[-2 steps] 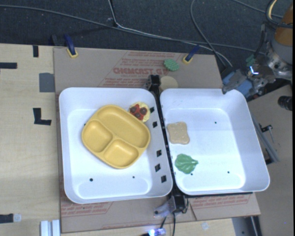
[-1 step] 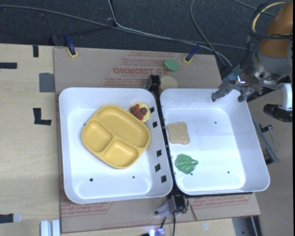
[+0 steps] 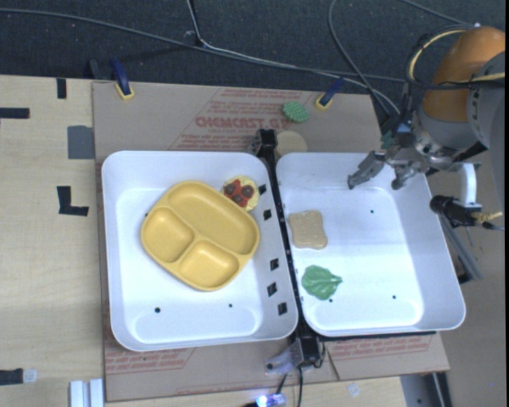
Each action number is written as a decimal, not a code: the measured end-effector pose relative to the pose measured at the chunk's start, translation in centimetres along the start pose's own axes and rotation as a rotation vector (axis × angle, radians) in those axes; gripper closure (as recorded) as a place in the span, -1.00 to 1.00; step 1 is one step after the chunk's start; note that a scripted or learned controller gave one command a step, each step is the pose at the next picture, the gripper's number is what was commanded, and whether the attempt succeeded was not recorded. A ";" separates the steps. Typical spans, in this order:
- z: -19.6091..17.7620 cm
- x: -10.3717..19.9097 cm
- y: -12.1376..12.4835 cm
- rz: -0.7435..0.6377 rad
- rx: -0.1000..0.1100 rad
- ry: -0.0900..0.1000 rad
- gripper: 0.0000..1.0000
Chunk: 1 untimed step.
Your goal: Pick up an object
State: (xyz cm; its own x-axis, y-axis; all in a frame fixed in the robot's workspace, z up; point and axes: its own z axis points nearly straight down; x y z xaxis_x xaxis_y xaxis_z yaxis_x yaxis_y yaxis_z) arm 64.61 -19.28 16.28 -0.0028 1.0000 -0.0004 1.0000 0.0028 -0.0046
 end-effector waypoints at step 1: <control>6.5 0.2 -0.2 0.000 0.001 0.000 -1.00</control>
State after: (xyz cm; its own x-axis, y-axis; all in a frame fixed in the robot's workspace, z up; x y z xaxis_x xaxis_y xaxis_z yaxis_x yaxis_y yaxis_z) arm 64.36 -19.12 9.82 -0.0025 1.0000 -0.0003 1.0000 0.0025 -0.0061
